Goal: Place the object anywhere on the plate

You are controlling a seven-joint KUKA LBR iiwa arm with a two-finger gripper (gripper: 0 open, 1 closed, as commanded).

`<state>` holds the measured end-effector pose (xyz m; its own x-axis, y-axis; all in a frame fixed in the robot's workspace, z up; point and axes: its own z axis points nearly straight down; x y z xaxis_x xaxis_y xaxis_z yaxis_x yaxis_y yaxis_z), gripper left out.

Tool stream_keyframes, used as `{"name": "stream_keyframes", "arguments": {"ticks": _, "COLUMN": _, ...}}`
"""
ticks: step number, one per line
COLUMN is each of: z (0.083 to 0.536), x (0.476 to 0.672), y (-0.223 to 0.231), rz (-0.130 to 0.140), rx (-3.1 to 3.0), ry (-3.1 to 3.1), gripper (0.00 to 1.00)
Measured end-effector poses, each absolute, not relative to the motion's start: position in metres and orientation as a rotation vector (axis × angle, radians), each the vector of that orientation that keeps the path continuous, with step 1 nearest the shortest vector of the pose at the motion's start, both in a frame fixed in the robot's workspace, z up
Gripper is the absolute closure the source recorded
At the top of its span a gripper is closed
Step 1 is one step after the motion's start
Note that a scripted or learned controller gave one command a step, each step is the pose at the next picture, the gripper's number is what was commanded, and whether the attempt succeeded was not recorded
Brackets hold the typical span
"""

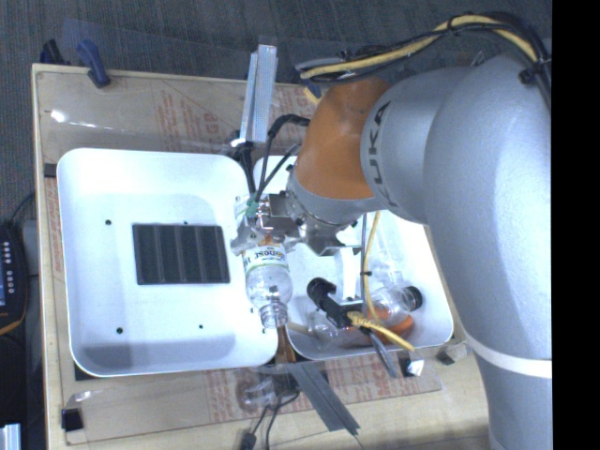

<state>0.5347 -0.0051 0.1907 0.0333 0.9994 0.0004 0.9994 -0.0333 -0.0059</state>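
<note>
A dark ridged rectangular plate (181, 253) lies flat in the middle of the left white bin (84, 251). A clear plastic bottle (266, 284) with a white label hangs over the divide between the two bins, its neck pointing toward the front. My gripper (255, 218) is at the bottle's upper end and appears shut on it, with the bottle just right of the plate's right edge. The grey arm with its orange band covers much of the right bin (436, 331).
In the right bin lie a clear plastic item (405, 298), an orange object (398, 324) and another clear piece (323, 326) near the front wall. A grey metal bar (258, 92) stands behind the bins. White bin floor surrounds the plate.
</note>
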Motion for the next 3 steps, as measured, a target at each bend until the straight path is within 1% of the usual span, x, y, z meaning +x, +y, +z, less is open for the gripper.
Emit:
{"name": "stream_keyframes", "arguments": {"ticks": 1, "z": 0.19, "x": 0.596, "y": 0.062, "rz": 0.005, "rx": -1.904, "ry": -2.496, "gripper": 1.0}}
{"name": "stream_keyframes", "arguments": {"ticks": 2, "z": 0.191, "x": 0.641, "y": 0.026, "rz": 0.004, "rx": -1.736, "ry": -2.616, "gripper": 1.0}}
{"name": "stream_keyframes", "arguments": {"ticks": 3, "z": 0.209, "x": 0.582, "y": 0.091, "rz": 0.006, "rx": -1.371, "ry": -2.822, "gripper": 1.0}}
